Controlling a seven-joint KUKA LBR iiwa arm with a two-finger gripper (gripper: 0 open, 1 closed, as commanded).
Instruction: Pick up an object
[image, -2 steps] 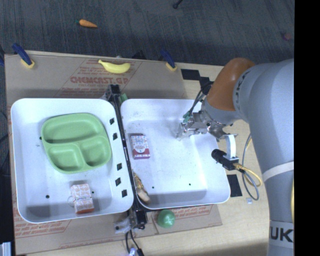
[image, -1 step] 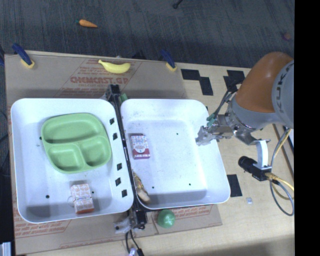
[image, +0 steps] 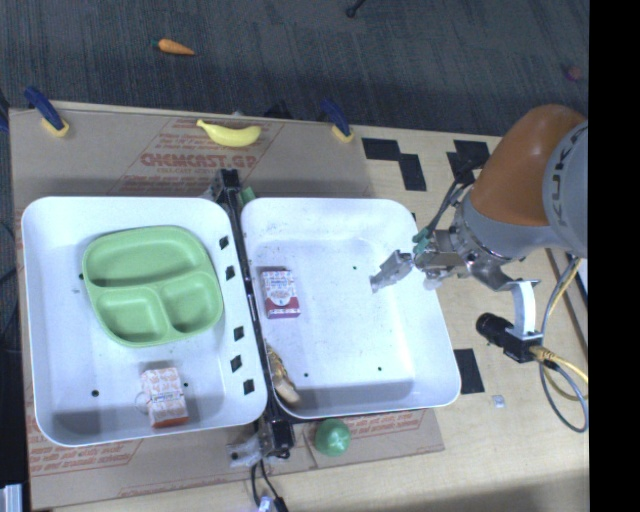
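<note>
Hovering over the right bin (image: 440, 350) near its right wall, gripper (image: 388, 272) (finger spread unclear, nothing visibly held), red-and-white packet (image: 279, 292) lying well apart at that bin's left side.

A light wooden bench (image: 520, 440) carries a printed cardboard sheet (image: 180, 155) with two shallow white bins on it: the left bin (image: 40, 330) at nine o'clock, the right bin (image: 425, 330) at centre. A yellow banana (image: 229, 131) lies on the cardboard at twelve o'clock, beyond the bins. A green ball (image: 332, 437) rests at six o'clock, just beside the right bin's near rim. Blue clamps (image: 47, 112) grip the cardboard's far edge. An orange carrot (image: 176, 46) lies on the dark floor (image: 400, 60) at eleven o'clock.
</note>
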